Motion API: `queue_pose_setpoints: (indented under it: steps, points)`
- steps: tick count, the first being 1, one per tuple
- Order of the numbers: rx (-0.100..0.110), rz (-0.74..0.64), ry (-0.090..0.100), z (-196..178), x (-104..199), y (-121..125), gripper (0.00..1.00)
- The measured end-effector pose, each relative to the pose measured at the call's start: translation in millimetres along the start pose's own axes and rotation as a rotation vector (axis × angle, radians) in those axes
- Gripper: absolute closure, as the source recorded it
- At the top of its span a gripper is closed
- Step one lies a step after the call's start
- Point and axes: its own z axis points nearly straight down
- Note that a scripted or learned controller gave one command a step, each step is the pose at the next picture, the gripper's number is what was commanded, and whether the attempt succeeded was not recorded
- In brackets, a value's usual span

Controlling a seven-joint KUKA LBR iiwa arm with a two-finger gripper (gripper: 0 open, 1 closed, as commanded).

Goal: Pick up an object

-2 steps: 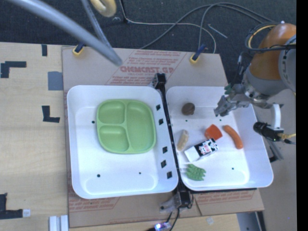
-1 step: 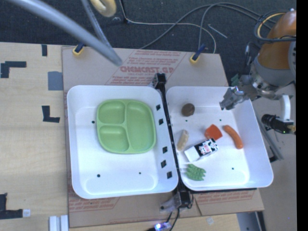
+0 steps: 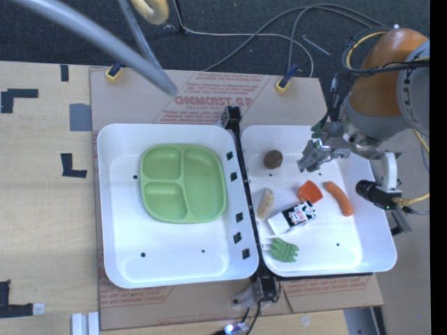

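The end effector (image 3: 312,160) hangs over the right bin (image 3: 363,253), just above the orange block (image 3: 310,191); how wide it stands I cannot tell. To grasp well, it should descend straight onto the block, clear of the carrot (image 3: 338,197) and the carton (image 3: 293,217).

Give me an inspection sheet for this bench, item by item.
Surface: two white bins side by side, left bin, right bin, on brown cardboard.
Job's things: in the right bin a brown ball, orange block, orange sausage, beige piece, black and white carton, green leafy toy.
Clutter: green divided plate in the left bin.
Gripper: gripper over the right bin, above the orange block; holds nothing visible.
Cables: black cables behind the bins.
Surroundings: dark floor, wooden bench.
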Motion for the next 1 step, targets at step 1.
queue_pose_setpoints:
  steps: [1]
  points:
    - [-0.002, -0.002, 0.001, -6.5, 48.9, -6.0, 1.0]
